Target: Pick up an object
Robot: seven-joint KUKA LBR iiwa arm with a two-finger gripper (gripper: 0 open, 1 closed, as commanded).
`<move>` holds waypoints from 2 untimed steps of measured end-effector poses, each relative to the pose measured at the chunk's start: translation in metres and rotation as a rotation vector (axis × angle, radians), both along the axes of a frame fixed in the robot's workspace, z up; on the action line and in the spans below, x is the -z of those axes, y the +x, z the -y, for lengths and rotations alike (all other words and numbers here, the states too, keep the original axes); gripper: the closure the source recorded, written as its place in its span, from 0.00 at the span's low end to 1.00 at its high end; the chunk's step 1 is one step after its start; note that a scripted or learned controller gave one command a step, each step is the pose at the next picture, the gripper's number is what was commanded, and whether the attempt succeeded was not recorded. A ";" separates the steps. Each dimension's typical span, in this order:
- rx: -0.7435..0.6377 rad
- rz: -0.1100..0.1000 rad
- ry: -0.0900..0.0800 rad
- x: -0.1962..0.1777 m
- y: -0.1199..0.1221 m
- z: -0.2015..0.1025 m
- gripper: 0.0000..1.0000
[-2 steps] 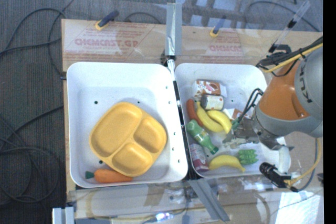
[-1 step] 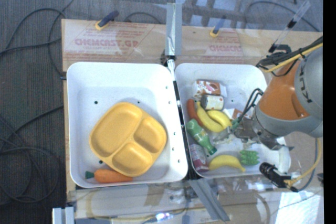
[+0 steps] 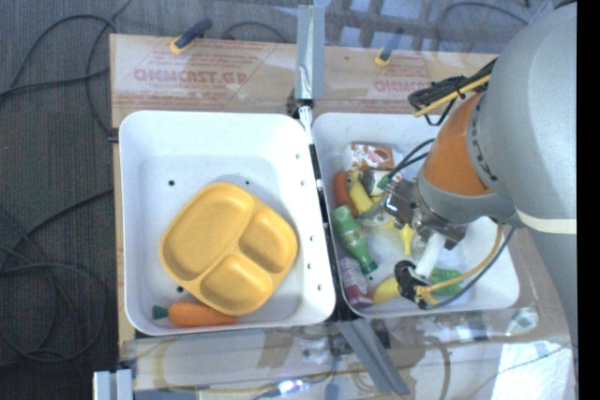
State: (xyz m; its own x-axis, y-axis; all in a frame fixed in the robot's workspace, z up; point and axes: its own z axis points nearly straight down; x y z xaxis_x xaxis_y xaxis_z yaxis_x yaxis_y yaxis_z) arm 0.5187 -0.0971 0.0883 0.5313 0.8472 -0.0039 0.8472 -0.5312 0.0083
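Gripper low in right bin, just right of green bottle; grip state cannot be told; bottle lying on bin floor; nothing seen lifted; pick judged pending: grasp, lift remain.

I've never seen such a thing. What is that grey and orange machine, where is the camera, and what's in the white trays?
It is a robot arm, run by a program to pick things up. The camera sits above the bench, looking down at a slant. Its claw hangs over the right bin, which holds a jumble of small colourful things, among them a green bottle. The left bin holds a yellow divided plate and an orange carrot. Whether the claw grips anything, I cannot tell.
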 end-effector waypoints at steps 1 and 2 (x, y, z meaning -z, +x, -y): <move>-0.002 -0.003 -0.002 -0.007 0.000 0.000 1.00; 0.038 -0.012 0.002 -0.092 0.036 -0.098 1.00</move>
